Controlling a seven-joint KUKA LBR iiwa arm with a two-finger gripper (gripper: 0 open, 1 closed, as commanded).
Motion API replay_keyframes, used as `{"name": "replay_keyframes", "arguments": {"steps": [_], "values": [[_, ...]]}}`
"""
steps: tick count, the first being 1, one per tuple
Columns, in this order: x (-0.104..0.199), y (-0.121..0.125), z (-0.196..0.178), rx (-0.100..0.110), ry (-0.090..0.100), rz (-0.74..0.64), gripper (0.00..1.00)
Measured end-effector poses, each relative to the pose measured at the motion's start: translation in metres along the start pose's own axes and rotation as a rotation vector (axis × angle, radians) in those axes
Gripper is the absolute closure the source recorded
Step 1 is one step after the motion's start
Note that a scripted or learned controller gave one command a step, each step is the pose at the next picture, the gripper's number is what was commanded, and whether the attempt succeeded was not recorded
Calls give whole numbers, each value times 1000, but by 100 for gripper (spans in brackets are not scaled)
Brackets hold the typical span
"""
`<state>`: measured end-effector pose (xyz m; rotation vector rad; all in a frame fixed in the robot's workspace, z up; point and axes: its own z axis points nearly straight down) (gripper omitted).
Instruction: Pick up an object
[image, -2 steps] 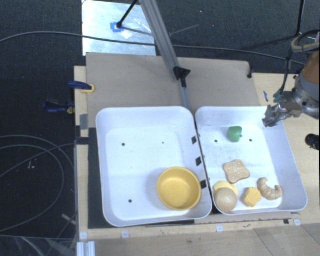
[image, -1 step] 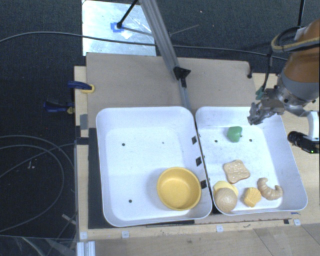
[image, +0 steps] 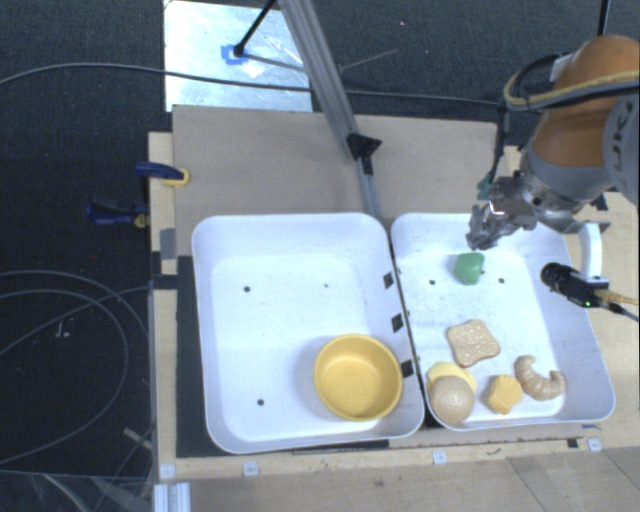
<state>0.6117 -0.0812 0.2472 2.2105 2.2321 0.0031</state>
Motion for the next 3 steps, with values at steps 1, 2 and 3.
{"name": "replay_keyframes", "arguments": {"steps": [1, 2, 3], "values": [[53, 1, 14, 1, 1, -1, 100], [105, 6, 22, 0, 0, -1, 100], [166, 9, 14, -1, 2, -2, 100]]}}
